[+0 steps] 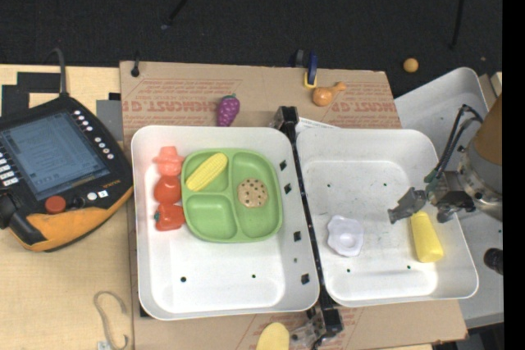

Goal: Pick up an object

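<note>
The gripper (420, 206) hangs over the right bin (373, 153) near its right edge, just above a yellow block (426, 238) — whether its grip is released or clenched, I cannot tell. A white cup (345, 235) lies nearby.

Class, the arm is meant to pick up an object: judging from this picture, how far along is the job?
Done: the hand has reached into the right bin. In hand: it sits just above the yellow block, which lies on the bin floor, not lifted. Left: grasping and raising it. The white cup lies untouched nearby.
</note>
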Tool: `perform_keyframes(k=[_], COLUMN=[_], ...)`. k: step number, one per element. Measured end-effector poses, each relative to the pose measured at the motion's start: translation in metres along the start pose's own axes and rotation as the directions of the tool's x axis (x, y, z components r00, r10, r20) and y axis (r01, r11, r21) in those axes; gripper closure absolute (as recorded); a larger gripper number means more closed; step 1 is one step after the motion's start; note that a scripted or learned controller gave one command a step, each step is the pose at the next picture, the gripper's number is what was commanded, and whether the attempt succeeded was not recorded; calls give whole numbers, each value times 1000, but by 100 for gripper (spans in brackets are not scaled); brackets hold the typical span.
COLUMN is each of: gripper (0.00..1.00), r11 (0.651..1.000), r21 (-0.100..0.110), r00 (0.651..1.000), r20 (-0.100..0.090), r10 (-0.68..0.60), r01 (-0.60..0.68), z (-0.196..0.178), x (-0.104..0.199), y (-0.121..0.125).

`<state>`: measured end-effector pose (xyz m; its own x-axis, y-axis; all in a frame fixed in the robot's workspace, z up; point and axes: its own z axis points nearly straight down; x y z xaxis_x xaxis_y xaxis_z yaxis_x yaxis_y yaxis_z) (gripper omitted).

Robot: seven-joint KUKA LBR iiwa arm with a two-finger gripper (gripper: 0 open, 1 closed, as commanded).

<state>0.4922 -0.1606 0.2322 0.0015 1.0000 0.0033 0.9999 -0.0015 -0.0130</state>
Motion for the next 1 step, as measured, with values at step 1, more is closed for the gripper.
perform_keyframes(k=[1], gripper=[0], r11=[1000], r21=[-10], r00=[1000], r20=[2], r10=[-2], r01=[2], z=[-5], x=[0], y=[2])
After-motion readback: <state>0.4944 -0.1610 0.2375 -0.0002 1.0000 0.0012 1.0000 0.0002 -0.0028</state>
